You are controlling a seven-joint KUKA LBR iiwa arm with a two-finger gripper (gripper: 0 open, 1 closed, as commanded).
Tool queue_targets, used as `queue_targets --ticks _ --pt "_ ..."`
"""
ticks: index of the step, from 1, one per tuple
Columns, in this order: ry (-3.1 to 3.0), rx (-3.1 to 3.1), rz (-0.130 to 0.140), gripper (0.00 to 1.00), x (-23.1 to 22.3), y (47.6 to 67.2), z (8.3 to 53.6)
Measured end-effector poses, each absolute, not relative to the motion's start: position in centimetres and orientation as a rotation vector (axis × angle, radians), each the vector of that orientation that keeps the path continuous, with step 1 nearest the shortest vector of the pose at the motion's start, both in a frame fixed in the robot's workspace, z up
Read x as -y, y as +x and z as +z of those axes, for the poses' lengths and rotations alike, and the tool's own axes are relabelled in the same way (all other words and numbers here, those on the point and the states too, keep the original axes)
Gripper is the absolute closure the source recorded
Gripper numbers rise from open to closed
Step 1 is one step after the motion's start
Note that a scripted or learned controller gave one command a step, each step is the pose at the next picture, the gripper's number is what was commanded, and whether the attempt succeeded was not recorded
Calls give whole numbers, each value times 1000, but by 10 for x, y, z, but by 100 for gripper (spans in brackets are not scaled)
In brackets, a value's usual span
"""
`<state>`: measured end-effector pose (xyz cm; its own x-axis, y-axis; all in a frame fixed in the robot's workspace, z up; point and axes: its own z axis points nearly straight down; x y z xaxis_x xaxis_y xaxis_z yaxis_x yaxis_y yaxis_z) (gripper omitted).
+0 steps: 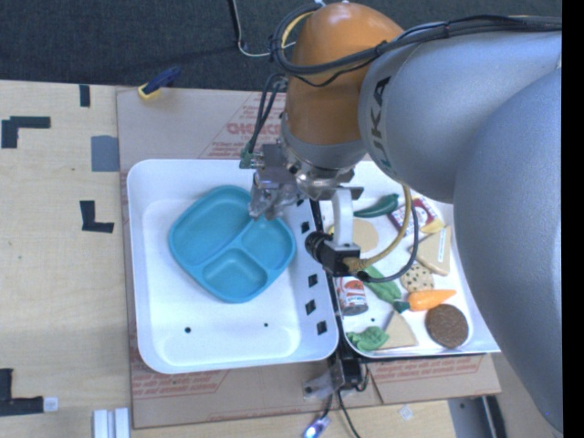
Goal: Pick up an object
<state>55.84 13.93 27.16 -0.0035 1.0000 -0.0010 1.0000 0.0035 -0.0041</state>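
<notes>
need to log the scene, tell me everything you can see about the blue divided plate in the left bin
The blue divided plate looks like smooth plastic, with rounded corners and three compartments: one large and two smaller. It lies flat, right side up and turned at a slant, in the upper middle of the left white bin. The gripper is at its upper right rim; whether it touches is unclear.

One camera sits fixed above my counter, looking down at a slant. I reach in from its right, close beneath it.

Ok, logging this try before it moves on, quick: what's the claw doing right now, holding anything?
Claw: low over the upper right rim of the blue divided plate in the left bin; open or shut cannot be told, and no held object shows.
</notes>
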Motion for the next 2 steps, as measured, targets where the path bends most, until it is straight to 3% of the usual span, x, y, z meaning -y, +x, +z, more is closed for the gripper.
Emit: queue_targets --ticks 1,2 --pt "-2221 2215 12 100 -106 501 241" --pt "-2222 2225 -9 100 -91 484 333"
